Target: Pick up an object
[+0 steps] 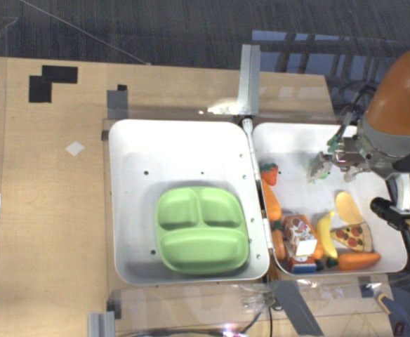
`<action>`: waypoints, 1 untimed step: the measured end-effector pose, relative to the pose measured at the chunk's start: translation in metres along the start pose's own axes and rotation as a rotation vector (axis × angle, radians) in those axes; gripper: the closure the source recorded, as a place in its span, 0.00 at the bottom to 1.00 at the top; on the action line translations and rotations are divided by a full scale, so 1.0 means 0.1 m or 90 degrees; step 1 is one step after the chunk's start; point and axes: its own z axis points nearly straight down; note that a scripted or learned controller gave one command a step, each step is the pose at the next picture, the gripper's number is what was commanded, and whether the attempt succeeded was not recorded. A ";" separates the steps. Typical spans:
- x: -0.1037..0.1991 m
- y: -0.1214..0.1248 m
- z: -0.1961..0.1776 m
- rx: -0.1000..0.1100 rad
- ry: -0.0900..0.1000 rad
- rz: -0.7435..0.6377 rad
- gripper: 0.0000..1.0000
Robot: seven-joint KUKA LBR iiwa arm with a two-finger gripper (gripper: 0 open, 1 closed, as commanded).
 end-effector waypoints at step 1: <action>-0.45 0.92 0.77 -0.001 -0.001 0.003 0.00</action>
